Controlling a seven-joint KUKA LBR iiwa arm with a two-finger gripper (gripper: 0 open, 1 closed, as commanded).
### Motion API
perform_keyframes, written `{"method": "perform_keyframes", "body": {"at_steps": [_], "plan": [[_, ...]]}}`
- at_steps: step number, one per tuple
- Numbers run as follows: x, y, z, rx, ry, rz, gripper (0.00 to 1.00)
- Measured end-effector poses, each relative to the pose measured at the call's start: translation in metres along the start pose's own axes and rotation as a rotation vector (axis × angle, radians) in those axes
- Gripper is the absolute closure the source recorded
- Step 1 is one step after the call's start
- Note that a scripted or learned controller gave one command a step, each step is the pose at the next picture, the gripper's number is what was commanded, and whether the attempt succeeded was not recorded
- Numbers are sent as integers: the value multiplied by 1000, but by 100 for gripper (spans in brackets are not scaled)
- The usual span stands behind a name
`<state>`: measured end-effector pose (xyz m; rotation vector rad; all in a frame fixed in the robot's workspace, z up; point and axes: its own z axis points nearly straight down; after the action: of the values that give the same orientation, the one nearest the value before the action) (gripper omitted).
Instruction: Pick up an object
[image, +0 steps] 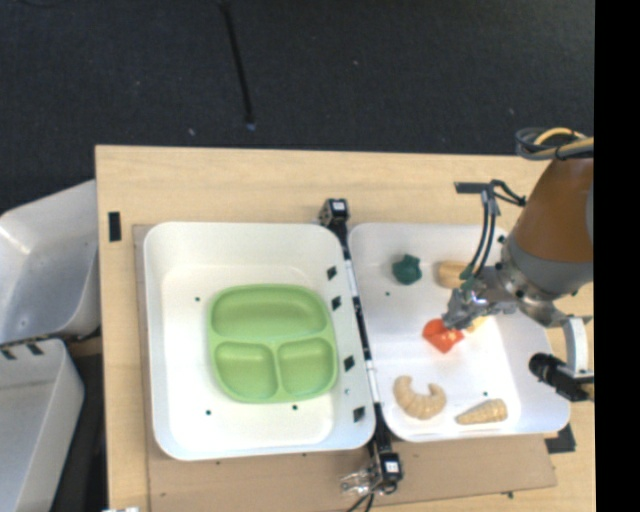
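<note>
red object (442, 336) lies just under the fingers (462, 318); their opening cannot be told

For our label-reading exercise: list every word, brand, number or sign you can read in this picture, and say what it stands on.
None can be read.
The green divided tray, both white bins, the red object and the gripper carry no visible lettering.
The small black clips between the bins are too small to show any marking.

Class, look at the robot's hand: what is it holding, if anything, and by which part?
It cannot be told. The hand sits right over the red object, but a grip is not visible.
</note>
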<state>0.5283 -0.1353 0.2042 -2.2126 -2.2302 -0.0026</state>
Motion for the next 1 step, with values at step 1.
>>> {"method": "perform_keyframes", "body": {"at_steps": [1], "plan": [[52,0,-12,0,0,1,100]]}}
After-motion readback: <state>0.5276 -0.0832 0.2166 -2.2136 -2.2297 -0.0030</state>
